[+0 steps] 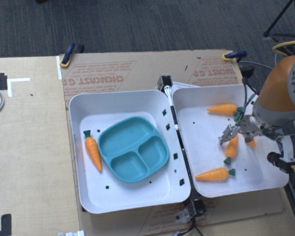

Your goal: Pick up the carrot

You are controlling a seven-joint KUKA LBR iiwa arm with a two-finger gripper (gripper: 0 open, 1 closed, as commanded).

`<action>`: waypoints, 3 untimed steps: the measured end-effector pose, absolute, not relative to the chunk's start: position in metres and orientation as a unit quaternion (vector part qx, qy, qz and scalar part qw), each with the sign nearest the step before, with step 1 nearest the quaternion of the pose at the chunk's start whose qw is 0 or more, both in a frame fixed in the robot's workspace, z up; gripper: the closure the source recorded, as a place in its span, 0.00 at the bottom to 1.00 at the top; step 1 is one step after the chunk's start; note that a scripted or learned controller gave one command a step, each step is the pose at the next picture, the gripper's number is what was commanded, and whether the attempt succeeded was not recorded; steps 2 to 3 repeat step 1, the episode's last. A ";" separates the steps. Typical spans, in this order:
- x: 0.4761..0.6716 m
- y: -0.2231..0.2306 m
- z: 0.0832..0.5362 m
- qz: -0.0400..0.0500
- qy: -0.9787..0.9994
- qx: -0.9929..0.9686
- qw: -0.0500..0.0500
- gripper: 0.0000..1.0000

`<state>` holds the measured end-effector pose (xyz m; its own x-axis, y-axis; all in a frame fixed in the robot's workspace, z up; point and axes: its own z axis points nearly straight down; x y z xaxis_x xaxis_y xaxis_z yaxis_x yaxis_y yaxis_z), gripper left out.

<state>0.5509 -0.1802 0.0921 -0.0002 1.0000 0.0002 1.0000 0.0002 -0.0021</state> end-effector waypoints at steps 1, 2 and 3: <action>0.551 -0.180 0.102 0.000 -0.707 -0.707 0.000 1.00; 0.551 -0.180 0.102 0.000 -0.707 -0.707 0.000 1.00; 0.551 -0.180 0.102 0.000 -0.707 -0.707 0.000 1.00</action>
